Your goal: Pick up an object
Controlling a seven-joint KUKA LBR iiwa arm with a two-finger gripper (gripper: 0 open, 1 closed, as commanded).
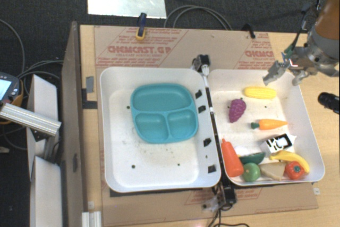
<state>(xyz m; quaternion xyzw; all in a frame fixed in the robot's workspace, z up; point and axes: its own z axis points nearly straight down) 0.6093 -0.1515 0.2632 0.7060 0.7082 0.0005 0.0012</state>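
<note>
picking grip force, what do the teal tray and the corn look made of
Teal tray: probably moulded hard plastic, with a uniform colour and smooth, soft-edged compartments. Corn: likely toy plastic, evenly yellow with a slight sheen; hard or soft is unclear.

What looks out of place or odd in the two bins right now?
A black-and-white tag lies among the toy food in the right bin, unlike the rest. Most items crowd its near corner. The blue tray sits slightly askew in the left bin. Nothing looks spilled or broken.
</note>
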